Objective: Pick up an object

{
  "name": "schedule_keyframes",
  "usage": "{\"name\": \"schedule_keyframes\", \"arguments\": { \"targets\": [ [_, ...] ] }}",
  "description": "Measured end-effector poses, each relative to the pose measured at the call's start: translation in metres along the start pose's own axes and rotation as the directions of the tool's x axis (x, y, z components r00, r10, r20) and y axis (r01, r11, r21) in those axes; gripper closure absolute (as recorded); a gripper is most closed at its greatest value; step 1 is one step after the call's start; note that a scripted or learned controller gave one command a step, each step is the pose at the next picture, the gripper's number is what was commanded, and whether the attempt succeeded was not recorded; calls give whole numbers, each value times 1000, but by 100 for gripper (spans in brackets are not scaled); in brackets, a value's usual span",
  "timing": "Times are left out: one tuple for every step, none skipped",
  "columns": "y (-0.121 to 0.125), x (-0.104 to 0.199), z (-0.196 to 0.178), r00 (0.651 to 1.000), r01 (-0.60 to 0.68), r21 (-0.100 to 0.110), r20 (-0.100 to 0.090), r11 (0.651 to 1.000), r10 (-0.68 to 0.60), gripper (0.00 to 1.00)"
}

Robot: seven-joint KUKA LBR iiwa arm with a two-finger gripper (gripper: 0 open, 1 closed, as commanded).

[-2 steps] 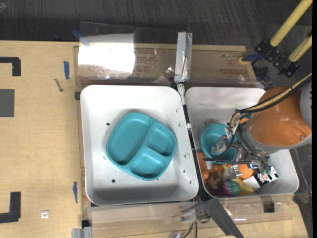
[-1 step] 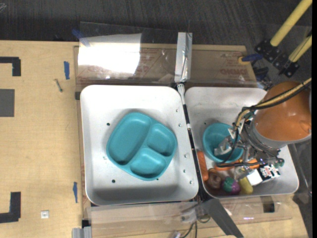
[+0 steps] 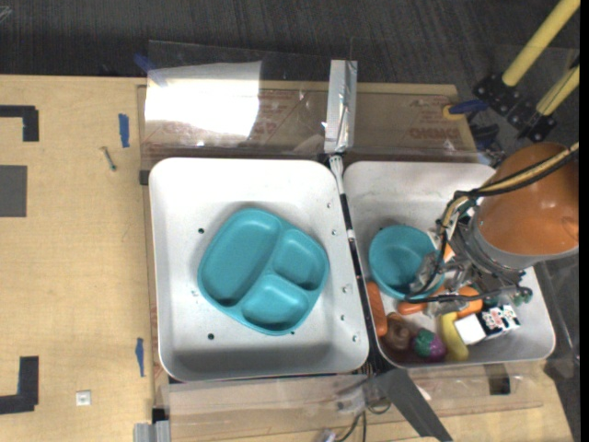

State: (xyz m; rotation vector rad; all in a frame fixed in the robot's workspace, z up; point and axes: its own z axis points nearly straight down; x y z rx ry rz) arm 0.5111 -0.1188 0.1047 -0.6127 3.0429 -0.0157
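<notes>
The arm's orange band (image 3: 529,205) hangs over the right bin (image 3: 543,343). Below it my gripper (image 3: 449,284) reaches down among cables, just right of a teal bowl (image 3: 398,256). Small objects crowd the bin's front below the gripper: an orange carrot-like piece (image 3: 376,309), a brown lump (image 3: 399,332), a green and magenta toy (image 3: 426,343), a yellow piece (image 3: 453,337) and a white block (image 3: 469,327). A white piece with coloured marks (image 3: 500,319) lies further right. The wrist hides whatever is straight under the gripper.
The left bin (image 3: 175,201) holds a teal divided plate (image 3: 264,269). A clear plastic sheet (image 3: 230,109) and a metal strip (image 3: 340,104) lie behind the bins. Yellow and black stands (image 3: 534,58) rise at the back right. Wooden bench (image 3: 64,274) spreads to the left.
</notes>
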Motion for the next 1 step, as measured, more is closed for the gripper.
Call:
{"name": "schedule_keyframes", "arguments": {
  "targets": [
    [2,1,2,1000,2,-4,-3,1000,-2,0]
  ]
}}
